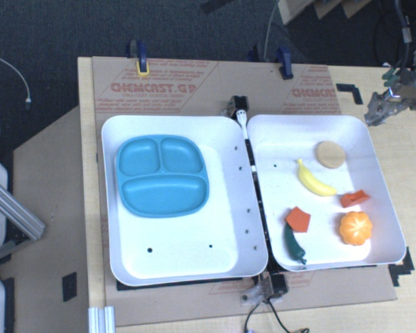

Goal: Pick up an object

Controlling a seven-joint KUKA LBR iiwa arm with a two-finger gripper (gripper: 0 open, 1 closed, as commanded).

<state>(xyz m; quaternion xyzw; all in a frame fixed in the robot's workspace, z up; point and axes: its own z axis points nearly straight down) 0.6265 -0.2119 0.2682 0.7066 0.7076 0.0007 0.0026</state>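
The right bin (374, 151) holds a round tan biscuit (330, 154), a yellow banana (315, 180), a small red-orange wedge (354, 198), an orange tangerine (355, 228), a red-orange block (299, 219) and a dark green pepper (295, 244). My gripper (383, 105) hangs at the far right edge, just beyond the right bin's back right corner, with nothing seen between its fingers. It is well apart from all the objects.
The left bin (118, 241) holds a blue divided plate (163, 175). Both bins rest on a cardboard sheet (194, 82) held by blue clamps (140, 53) at the back. Cables and stands lie around the bench.
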